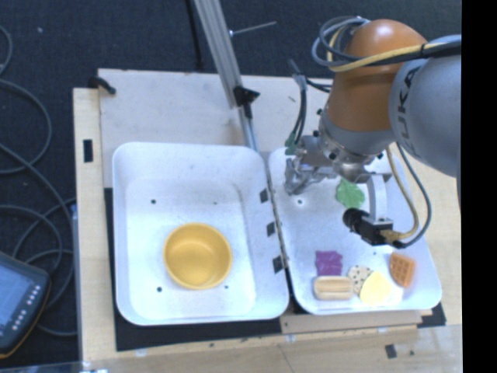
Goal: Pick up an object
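Camera view: nearest, in the right bin (307,301), lie a bun (332,288), yellow wedge (376,289), waffle (401,270) and purple block (328,262), small, light, probably rigid toys; the block's flat sides suit pinching. Farther back a green piece (349,193) lies beside the hand (297,179), which hovers low; whether its grip is open I cannot tell.

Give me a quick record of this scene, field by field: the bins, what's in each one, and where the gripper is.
left bin: holds a yellow bowl, upright
right bin: purple block, tan bread roll, spotted piece, pale yellow piece, orange waffle, green leafy item
cluster: five items grouped at the near end
gripper: over the far end of the right bin, near the divider
grasp: nothing seen between its fingers
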{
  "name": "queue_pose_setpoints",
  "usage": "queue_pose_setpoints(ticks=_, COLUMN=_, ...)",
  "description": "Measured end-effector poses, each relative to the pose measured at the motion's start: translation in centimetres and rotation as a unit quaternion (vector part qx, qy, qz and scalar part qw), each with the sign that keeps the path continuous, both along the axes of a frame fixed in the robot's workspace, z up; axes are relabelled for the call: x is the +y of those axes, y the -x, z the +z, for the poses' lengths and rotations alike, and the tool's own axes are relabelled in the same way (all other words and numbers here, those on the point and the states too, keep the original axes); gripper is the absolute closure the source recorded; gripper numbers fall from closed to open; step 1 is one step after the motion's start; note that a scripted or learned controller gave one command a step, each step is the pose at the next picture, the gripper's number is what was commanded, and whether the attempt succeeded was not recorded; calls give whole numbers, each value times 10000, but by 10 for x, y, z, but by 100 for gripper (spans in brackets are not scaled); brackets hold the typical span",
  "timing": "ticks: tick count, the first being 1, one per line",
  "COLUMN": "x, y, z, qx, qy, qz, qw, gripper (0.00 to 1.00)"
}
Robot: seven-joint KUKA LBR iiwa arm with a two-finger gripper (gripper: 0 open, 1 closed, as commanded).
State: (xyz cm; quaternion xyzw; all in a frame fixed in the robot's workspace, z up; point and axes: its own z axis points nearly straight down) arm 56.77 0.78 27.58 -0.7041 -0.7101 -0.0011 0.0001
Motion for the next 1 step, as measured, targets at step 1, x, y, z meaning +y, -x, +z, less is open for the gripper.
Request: queue_pose_setpoints(ticks=1, x=51, y=-2, z=-16, qx=14, qy=9, qz=-9, qw=10000, gripper=100)
